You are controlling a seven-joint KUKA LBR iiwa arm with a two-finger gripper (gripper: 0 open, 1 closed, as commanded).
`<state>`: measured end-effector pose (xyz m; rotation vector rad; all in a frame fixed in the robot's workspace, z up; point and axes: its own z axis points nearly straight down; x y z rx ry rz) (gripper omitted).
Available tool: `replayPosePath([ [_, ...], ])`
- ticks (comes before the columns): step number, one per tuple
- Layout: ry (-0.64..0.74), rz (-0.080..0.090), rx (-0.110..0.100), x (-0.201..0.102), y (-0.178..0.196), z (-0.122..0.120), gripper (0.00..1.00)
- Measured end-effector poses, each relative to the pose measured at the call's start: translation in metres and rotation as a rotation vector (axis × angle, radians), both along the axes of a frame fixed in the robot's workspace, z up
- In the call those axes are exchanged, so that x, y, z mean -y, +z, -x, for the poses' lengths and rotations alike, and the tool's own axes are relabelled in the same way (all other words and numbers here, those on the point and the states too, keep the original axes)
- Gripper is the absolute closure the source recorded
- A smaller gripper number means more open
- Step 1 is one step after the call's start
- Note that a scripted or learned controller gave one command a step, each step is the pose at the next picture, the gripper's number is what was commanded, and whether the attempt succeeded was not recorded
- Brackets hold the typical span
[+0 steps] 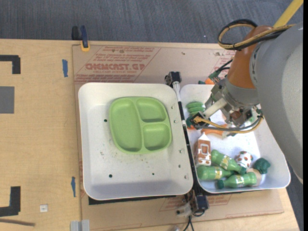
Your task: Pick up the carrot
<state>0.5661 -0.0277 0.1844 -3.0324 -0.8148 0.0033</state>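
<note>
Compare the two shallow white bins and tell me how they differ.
The left white bin looks larger and roughly square; the right white bin looks narrower. The left bin holds a single thing, a green compartment plate; the right bin holds a jumble of small toy foods, among them green bottles. The grey arm's gripper reaches over the right bin, not the left. Both are shallow, white and set side by side on the bench.
</note>
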Motion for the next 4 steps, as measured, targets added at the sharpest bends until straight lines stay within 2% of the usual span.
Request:
replayPosePath([
  [1, 0.342, -0.002, 0.000, 0.055, 0.000, 0.011, 0.00],
  [2, 0.390, 0.000, 0.003, 0.078, -0.079, 0.018, 0.00],
  [3, 0.212, 0.001, 0.012, 0.128, -0.095, -0.003, 0.00],
  [4, 0.148, 0.007, 0.015, 0.100, -0.095, 0.013, 0.00],
])
